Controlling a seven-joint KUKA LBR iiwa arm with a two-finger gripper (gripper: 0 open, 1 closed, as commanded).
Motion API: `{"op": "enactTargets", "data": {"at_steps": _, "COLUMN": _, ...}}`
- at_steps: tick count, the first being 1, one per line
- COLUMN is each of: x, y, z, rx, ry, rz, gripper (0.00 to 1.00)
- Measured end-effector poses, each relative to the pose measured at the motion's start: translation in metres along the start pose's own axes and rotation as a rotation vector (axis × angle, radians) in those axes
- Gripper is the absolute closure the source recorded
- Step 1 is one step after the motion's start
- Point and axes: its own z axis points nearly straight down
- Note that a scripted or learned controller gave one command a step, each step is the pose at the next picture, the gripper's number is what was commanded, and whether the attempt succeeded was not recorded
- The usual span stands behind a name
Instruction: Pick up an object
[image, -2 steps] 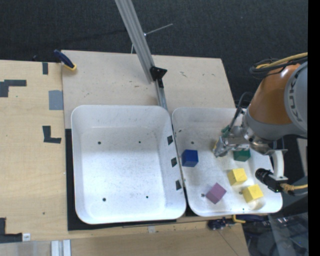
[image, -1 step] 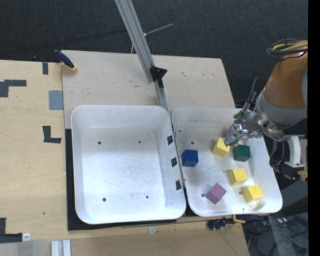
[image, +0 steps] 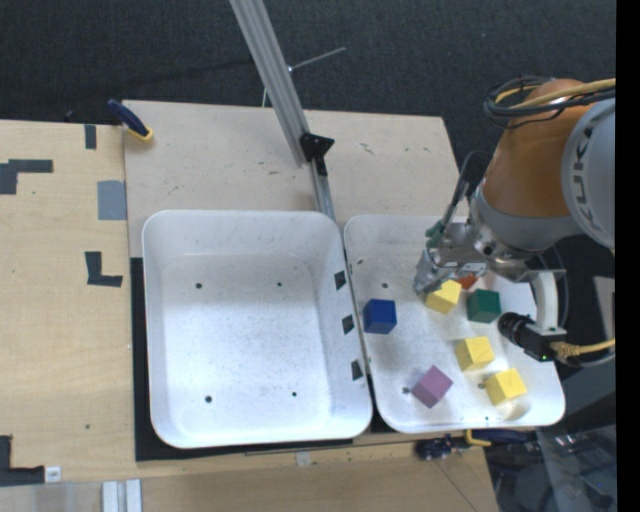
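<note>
Centrally within the right bin (image: 392, 240), a yellow cube (image: 444, 296) lies tilted directly beneath the gripper (image: 440, 280); whether the block sits between the fingers or merely under them cannot be told, since the metallic wrist assembly covers the tips, and the gripper's spread likewise cannot be told. Just at 3 o'clock of this cube sits a dark green cube (image: 484, 305), near it but apparently apart, with a small reddish scrap showing between the two. At 9 o'clock, near the bin's left wall, rests a blue cube (image: 380, 316) with matte, sharply edged faces. At 5 o'clock lie a second yellow cube (image: 475, 352) and, further toward the lower right corner, a third yellow cube (image: 506, 385); at 6 o'clock a purple cube (image: 432, 386) is turned diamond-wise. All blocks appear solid, flat-sided and uniformly coloured. The right bin is a shallow white tray with rounded corners and a faintly speckled floor; the left bin (image: 160, 240), of the same moulded form, adjoins it along a shared rim bearing small dark clips. The arm (image: 545, 170) enters from 3 o'clock, its smooth rounded orange band above a grey shell, with dark cables looping over it. Both bins rest on a pale wooden bench (image: 220, 150), crossed at 12 o'clock by a slanted aluminium rail (image: 275, 70).
</note>
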Motion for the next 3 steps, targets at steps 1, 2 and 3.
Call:
{"op": "enactTargets", "data": {"at_steps": 1, "x": 0.053, "y": 0.005, "z": 0.003, "rx": 0.000, "ry": 0.000, "rz": -0.001, "gripper": 1.00}}
{"op": "enactTargets", "data": {"at_steps": 2, "x": 0.102, "y": 0.014, "z": 0.016, "rx": 0.001, "ry": -0.001, "rz": 0.000, "gripper": 1.00}}
{"op": "enactTargets", "data": {"at_steps": 3, "x": 0.146, "y": 0.039, "z": 0.027, "rx": 0.000, "ry": -0.001, "rz": 0.000, "gripper": 1.00}}
